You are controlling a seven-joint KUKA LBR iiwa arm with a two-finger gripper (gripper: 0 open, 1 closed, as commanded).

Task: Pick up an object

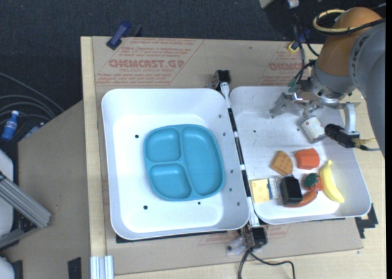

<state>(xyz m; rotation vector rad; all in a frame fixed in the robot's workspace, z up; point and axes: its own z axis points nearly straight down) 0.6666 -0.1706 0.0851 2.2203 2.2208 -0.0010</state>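
One hand over right bin, fingers spread open, grasping nothing, banana near

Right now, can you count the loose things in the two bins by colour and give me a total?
Blue: 1, the divided plate
Orange: 2, the cracker and the block
Yellow: 2, the banana and the small block
Black: 1, the box
Red: 1, the pepper
White: 1, the cup
Total: 8
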